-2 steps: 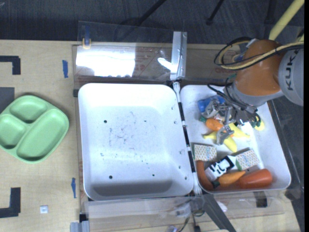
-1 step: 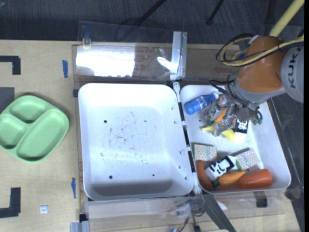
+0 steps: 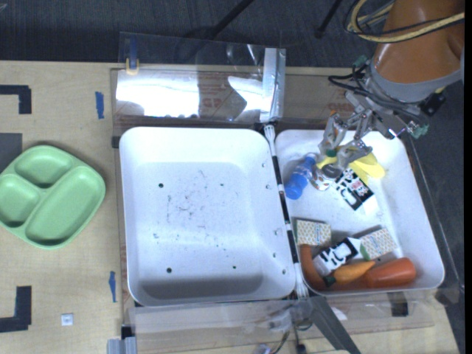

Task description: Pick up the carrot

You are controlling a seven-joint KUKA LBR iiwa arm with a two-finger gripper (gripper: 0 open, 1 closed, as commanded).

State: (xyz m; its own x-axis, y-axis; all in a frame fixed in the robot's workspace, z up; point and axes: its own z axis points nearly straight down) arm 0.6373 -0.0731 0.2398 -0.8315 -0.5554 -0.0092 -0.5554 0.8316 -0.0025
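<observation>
Bright, even overhead light. Strong glare whitens the clear sheet [image 3: 195, 87] at the far side; both white bins [image 3: 195, 212] look slightly overexposed. Shadows stay soft. Fine detail is mildly blurred.

gripper [image 3: 341, 144] low over right bin's [image 3: 424, 220] far end | blue bottle [image 3: 298, 179] just left of fingers | yellow item [image 3: 368, 167] right | carrot [image 3: 355, 271] well nearer camera, apart

floor: dark grey carpet [image 3: 66, 13] | bench: pale wood [image 3: 59, 286] | black corner marks [image 3: 18, 98] | blue tape [image 3: 99, 104]
</observation>
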